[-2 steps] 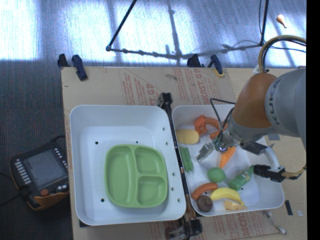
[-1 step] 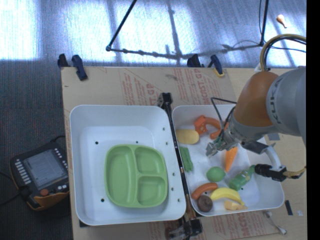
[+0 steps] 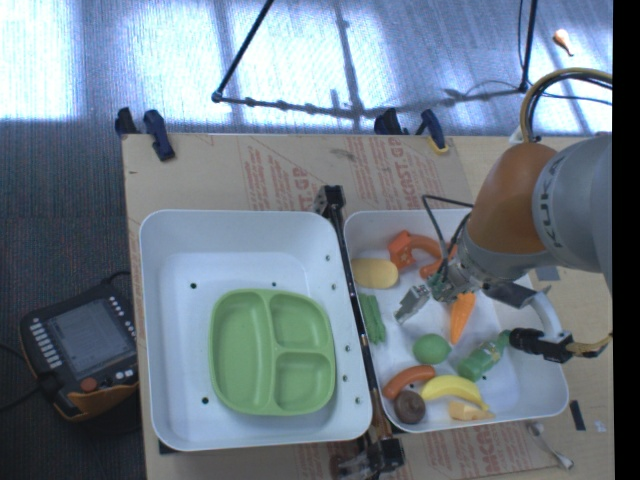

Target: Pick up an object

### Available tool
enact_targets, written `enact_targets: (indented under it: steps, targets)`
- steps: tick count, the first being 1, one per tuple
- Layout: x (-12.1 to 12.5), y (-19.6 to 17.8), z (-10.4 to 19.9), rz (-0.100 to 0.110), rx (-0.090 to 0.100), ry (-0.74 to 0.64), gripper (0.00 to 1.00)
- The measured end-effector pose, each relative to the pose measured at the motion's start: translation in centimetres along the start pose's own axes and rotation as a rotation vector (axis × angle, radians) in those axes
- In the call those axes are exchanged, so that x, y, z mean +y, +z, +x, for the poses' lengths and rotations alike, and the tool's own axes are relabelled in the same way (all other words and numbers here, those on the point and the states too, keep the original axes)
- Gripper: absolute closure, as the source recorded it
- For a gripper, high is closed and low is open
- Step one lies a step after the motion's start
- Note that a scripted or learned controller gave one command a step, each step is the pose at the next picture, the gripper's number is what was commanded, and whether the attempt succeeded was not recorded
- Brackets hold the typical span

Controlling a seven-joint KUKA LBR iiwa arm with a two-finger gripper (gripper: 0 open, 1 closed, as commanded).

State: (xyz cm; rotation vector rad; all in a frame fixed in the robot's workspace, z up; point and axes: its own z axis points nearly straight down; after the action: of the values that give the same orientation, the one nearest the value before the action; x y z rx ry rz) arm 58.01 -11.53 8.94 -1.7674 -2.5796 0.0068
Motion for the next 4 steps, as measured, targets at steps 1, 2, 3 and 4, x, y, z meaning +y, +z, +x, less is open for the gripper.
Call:
enact_targets:
  steps: [1,2,3,4]
  targets:
    - [-3.7,0.6,-0.2,-0.005,-0.004,-0.077,0.00]
    - [-6.0,0.6,-4.3,-0.007,-0.006,-0.105,0.00]
    - [-6.0,0.0,-4.3,-0.004,-0.001,-0.101,1.00]
    - [-10.4,0.7,-0.5,-0.005,-0.004,-0.327,1.00]
